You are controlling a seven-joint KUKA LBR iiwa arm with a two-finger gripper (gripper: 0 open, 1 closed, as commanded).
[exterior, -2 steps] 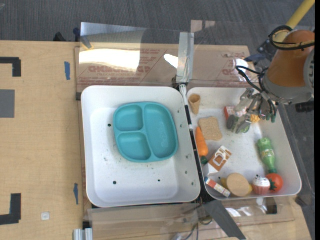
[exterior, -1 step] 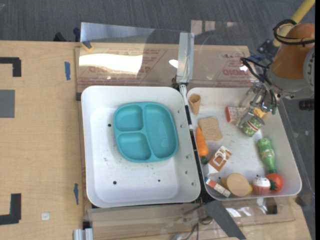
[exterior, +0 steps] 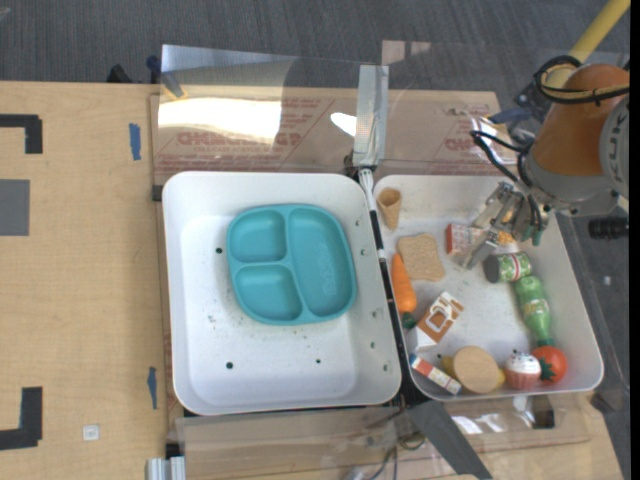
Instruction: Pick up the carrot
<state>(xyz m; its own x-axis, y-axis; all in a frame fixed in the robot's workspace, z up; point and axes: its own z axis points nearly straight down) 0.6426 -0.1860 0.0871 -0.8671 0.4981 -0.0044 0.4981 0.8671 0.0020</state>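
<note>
Two shallow white bins sit side by side on the bench: the left bin (exterior: 190, 298) holds one teal divided plate (exterior: 291, 264) with three compartments, and the right bin (exterior: 585, 353) holds all the loose play food. The arm (exterior: 575, 133) reaches in from the right and hangs its gripper (exterior: 500, 230) over the upper middle of the right bin, just beside a small red-and-white packet (exterior: 462, 238); whether that claw is wide or narrow I cannot tell, as the metal parts blur together, and nothing can be seen held in it. The one carrot (exterior: 402, 282) lies against the right bin's left wall, long axis running up and down the view, touching the left edge of the single bread slice (exterior: 423, 256) and well apart from the gripper. To do the pick well, I judge the arm should travel left, turn the claw so it closes across the carrot's narrow width, and come down near its middle, keeping clear of the bin wall and the bread. Also counted: one small tan cup (exterior: 388, 207), one green vegetable (exterior: 531, 301), one orange-and-white carton (exterior: 441, 318), one round bun (exterior: 476, 369), one tomato (exterior: 552, 363).
</note>
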